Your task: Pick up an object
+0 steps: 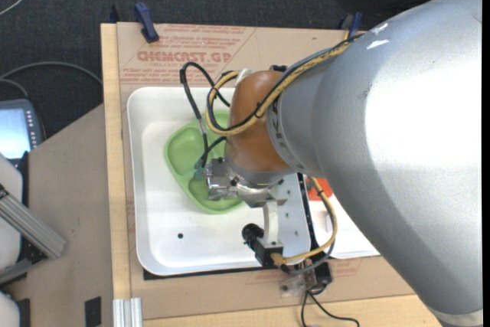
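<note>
A pale green, rounded object (pixel 186 153) lies in the left white bin (pixel 157 241), toward its middle. The grey arm with its orange band reaches in from the right and hangs directly over the green object's right part, hiding that side. The gripper (pixel 217 186) points down at the object's lower right edge, with its metal wrist block and cables in front of it. Whether anything sits between the fingers is hidden by the wrist.
The right bin (pixel 348 241) is mostly covered by the arm; a bit of orange-red (pixel 320 186) peeks out at its left side. A small dark speck (pixel 180 235) lies on the left bin's floor. Blue clamps (pixel 145 21) hold the brown board at the back.
</note>
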Motion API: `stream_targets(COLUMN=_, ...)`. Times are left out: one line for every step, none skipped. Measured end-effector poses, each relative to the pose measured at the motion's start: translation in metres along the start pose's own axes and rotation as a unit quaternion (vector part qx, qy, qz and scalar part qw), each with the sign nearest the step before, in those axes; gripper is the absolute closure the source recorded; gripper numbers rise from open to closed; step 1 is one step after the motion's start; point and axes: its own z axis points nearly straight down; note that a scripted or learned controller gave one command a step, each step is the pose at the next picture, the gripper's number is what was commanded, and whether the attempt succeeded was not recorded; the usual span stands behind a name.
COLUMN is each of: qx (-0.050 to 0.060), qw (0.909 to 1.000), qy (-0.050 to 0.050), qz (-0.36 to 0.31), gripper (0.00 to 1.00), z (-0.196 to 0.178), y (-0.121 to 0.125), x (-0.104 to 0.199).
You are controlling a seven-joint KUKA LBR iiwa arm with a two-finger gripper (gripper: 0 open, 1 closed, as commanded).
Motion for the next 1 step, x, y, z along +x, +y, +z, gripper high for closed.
stream_targets(qx=-0.003, qw=1.0000, qy=-0.002, qz=-0.003, gripper=1.00, z=-0.2012, y=-0.0362, x=0.0380)
